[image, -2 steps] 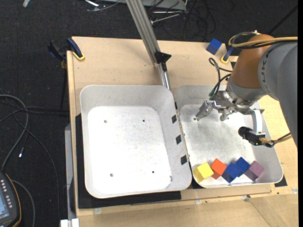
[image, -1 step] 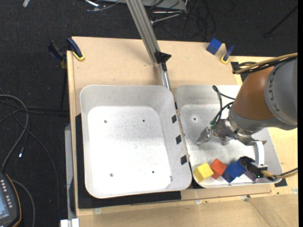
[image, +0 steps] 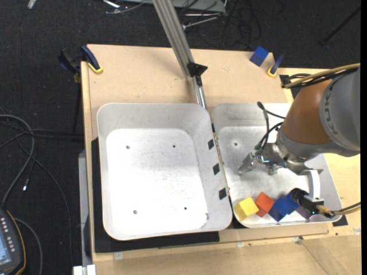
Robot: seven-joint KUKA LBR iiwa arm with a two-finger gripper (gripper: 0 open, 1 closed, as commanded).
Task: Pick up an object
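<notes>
The two white bins (image: 152,125) look like dull plastic with black specks, the bench (image: 143,67) is smooth pale wood, and the arm (image: 321,119) has a shiny orange band and grey shell.

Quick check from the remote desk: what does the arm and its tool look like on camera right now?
The arm is a thick, rounded grey body with a wide orange-brown band above the wrist and dark lettering on the grey shell. A dark cable and thin yellowish cables run along it. The tool is small, grey metal, with a spot of green light.
</notes>
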